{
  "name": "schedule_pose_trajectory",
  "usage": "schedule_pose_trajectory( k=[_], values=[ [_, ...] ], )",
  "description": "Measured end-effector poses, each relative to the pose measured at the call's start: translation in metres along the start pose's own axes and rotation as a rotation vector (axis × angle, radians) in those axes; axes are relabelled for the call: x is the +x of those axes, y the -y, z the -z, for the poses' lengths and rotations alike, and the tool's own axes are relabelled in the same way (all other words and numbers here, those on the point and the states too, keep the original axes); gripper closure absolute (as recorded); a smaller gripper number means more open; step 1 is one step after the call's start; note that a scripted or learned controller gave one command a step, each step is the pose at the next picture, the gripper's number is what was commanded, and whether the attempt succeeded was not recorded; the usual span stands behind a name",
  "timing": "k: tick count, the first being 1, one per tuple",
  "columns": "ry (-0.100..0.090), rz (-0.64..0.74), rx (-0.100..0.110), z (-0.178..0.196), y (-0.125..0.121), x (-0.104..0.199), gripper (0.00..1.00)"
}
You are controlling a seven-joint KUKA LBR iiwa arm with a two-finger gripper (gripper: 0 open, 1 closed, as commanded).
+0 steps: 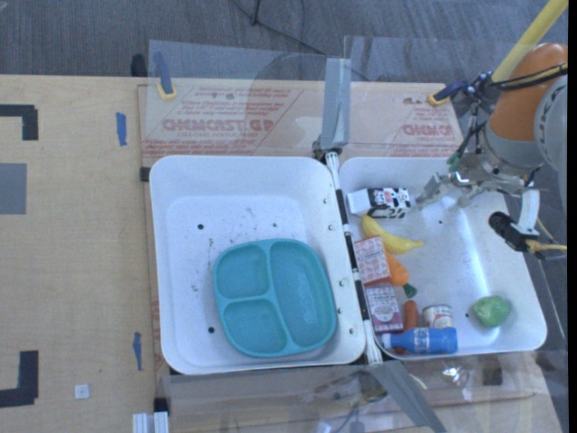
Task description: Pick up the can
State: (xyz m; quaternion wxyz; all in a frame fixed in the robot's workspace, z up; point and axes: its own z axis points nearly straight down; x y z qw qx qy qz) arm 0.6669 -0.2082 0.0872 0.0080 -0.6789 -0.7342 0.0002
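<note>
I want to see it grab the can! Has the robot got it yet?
Not yet. The can sits near the front of the right bin, beside the blue bottle. The gripper hovers at the bin's back, near the milk carton. Reaching, grabbing and lifting remain.

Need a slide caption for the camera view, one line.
Arm's pincer hovers over the right bin, far from the can; teal tray in the left bin.
</note>
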Motion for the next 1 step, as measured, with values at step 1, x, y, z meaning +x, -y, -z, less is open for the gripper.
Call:
schedule_pose_trajectory(
  k=[1],
  values=[
    [0.002,-0.126,-0.018,0.0008,0.0319,-0.0022,0.00]
  ],
)
